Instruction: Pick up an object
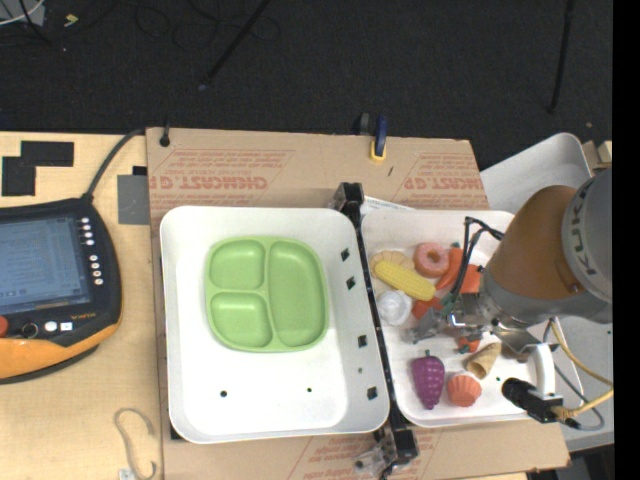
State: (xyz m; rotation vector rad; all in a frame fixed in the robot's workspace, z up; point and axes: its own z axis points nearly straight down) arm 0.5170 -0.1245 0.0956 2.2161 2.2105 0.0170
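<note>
Objects for picking lie in the right bin, all around the gripper, which is low inside that bin; I cannot tell the state of the gripper. Far to the left of the gripper, outside both bins, one control tablet lies on the bench. Nearer, but also left of the gripper, the left bin holds one green divided plate with three compartments. Just left of the gripper I count one pale, whitish item, too blurred to name. Up and left of the gripper is one yellow corn cob, and above the gripper one pink ring like a donut. Below the gripper is one purple fruit. Below and slightly right I count one orange-red fruit and one tan cone. On the right, the grey arm with its orange band covers part of the bin.
</note>
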